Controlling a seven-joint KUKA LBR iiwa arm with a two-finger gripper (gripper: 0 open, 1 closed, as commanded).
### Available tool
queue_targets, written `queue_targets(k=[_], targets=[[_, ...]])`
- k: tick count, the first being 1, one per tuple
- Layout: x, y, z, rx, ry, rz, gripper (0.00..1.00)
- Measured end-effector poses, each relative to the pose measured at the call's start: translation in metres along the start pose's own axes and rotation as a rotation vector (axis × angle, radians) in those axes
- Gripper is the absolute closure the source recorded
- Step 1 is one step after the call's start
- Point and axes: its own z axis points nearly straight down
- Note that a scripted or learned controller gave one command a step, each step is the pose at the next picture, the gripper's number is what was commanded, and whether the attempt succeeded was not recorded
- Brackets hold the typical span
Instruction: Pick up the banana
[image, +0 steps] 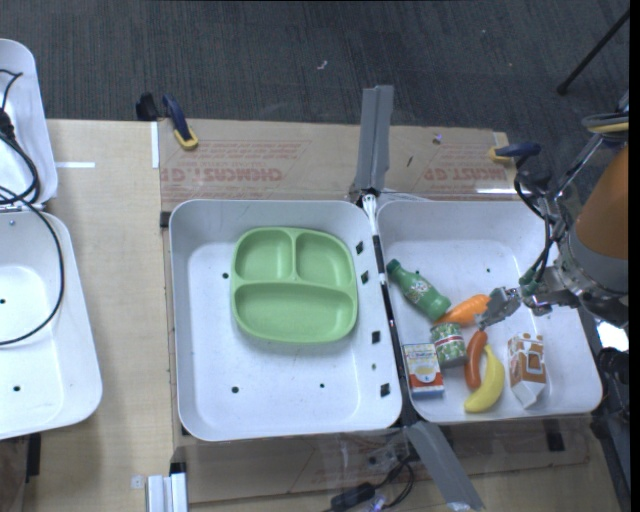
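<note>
Green plate (294, 285): a three-section tray in the left bin (200, 330), well to the gripper's left.
Divider (372, 250): the wall where the two bins meet, left of the gripper.
Bottle (417, 290): green, lying slanted, up and left of the gripper.
Small box (424, 366): red and white, below-left of the gripper.
Can (449, 343): just left of the gripper, slightly below.
Carrot (466, 309): orange, touching or just beside the gripper's left.
Gripper (497, 306): low in the right bin (470, 240); fingers too blurred, I cannot tell their state.
Sausage (474, 359): red, just below the gripper.
Banana (487, 381): yellow, below the gripper beside the sausage, apart from the gripper.
Carton (527, 369): white and orange, below-right of the gripper.
</note>
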Motion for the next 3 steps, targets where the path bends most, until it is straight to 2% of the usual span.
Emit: queue_targets(k=[1,2,3], targets=[[-0.032,-0.012,0.101,-0.019,-0.009,-0.179,0.00],[-0.038,-0.016,0.095,-0.013,-0.006,-0.250,0.00],[-0.039,-0.010,0.106,-0.031,-0.016,-0.162,0.00]])
